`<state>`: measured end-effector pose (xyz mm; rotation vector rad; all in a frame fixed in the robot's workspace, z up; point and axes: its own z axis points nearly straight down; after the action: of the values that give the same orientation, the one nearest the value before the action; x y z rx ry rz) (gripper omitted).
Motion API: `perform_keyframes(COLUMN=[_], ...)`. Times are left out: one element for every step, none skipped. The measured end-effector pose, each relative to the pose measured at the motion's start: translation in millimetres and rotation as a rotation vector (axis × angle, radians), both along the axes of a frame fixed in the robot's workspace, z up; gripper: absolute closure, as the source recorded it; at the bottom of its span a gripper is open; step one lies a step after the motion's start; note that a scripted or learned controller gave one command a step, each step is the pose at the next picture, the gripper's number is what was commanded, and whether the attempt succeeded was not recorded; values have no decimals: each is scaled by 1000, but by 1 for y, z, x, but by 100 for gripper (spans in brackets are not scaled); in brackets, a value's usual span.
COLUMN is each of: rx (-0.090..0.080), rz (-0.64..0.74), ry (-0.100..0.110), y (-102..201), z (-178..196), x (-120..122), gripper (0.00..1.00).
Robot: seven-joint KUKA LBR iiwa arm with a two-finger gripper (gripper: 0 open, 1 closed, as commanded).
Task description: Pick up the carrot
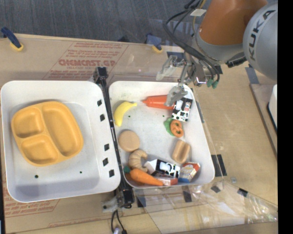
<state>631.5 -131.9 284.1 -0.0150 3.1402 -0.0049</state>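
**Gripper hanging over the far side of the toy-filled bin**

A smooth orange carrot [145, 177], tapered and plastic-looking, is lying along the near wall of the right bin [203, 139], pointing its thick end left; just right of it a black-and-white carton [166, 168] is lying on its side, and a small red-and-white box [189, 171] is sitting against the near right corner; a knobbly tan pastry shape [137, 158] is resting just beyond the carrot's left end; a flat round tan disc [129, 140] is lying a little farther, and a rounded tan bread roll [181, 151] is sitting toward the right wall; farther still, a small green-and-orange piece [175, 127] is lying just near of a second cow-patterned carton [182, 110]; a curved yellow banana [122, 112] is lying by the left wall; a second orange cone-shaped piece [156, 101] is lying along the far side, pointing left.

In the left bin [10, 174] a matte yellow tray [46, 131] with three rounded compartments is sitting; both bins are shallow, white and glossy, and are resting on brown printed cardboard [83, 57].

The metallic gripper [178, 95] is hanging at the right end of that far orange piece, touching or overlapping it in this view; whether it is released or clenched cannot be told; the arm's orange band [224, 11] is looming at the far right.
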Motion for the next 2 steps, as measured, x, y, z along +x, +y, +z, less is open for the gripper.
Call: perform_keyframes(rx=[7,2], rz=[72,217], ry=[7,1], y=[69,24], z=[-96,-149], x=[-33,6], gripper=[0,0])
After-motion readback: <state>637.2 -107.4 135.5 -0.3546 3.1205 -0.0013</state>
